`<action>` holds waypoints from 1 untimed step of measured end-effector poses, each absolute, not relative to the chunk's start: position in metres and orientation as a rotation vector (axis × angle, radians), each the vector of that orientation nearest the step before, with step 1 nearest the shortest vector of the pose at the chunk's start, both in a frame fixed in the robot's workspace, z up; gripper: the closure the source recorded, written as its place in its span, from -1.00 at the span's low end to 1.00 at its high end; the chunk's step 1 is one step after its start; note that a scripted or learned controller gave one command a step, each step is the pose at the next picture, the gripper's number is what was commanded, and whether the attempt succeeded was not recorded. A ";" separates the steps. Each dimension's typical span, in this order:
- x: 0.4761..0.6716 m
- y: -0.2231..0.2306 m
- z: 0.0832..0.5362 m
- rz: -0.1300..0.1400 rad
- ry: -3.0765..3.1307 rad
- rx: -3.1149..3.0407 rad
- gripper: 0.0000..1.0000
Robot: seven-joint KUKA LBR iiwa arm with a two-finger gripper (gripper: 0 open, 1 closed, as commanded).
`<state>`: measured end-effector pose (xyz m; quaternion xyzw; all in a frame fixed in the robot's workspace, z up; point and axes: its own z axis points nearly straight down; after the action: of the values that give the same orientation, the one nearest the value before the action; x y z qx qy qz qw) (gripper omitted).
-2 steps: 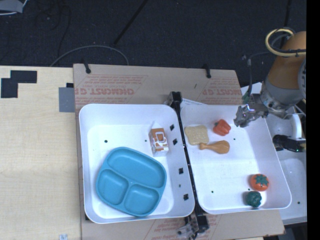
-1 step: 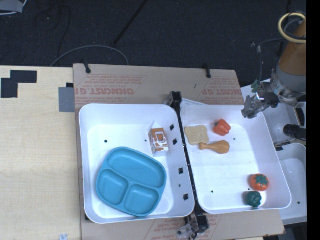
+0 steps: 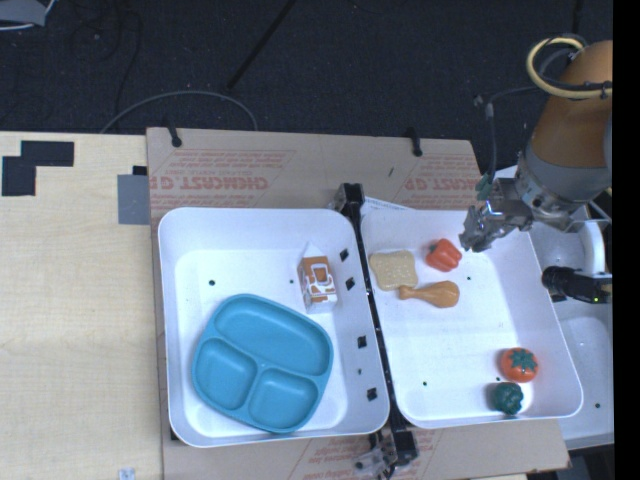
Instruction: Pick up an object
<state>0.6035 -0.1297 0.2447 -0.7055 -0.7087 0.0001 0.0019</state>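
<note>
Left bin (image 3: 185, 243): sits at the 9 o'clock side of the table (image 3: 70, 298); it carries a blue divided plate (image 3: 263, 362) toward its 6 o'clock end and a small orange-and-white carton (image 3: 318, 281) standing just beyond the plate at 1 o'clock from it.
Right bin (image 3: 540, 318): lies beside the left one, the two sharing a dark divider at the middle.
Bread slice (image 3: 393, 268): a tan toy slice lying flat near the divider, in the bin's 11 o'clock part.
Drumstick (image 3: 433, 294): a tan toy chicken leg touching or just beside the bread at its 5 o'clock.
Red piece (image 3: 444, 256): a small red-orange toy, perhaps a pepper, at 1 o'clock from the drumstick, apart from it; the likeliest target.
Pincer (image 3: 478, 236): hangs just beside the red piece at its 2 o'clock, near the bin's far wall; I cannot tell how far apart it is set, since the dark metal blurs together.
Tomato (image 3: 518, 365): an orange-red toy near the bin's 5 o'clock corner.
Green piece (image 3: 507, 398): a dark green toy just beside the tomato at 6 o'clock.
Step in hand: judged to be the approach onto the red piece; nothing is seen held.
Doing it well: shift toward 8 o'clock until centred over the red piece, straddle its narrow width, descend close to the bin floor, avoid nudging it toward the drumstick, close, then lift straight up.
</note>
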 end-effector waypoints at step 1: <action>0.574 -0.080 0.243 0.002 -2.222 -2.213 1.00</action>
<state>0.5741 -0.0795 0.2435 -0.7057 -0.7085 0.0007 0.0027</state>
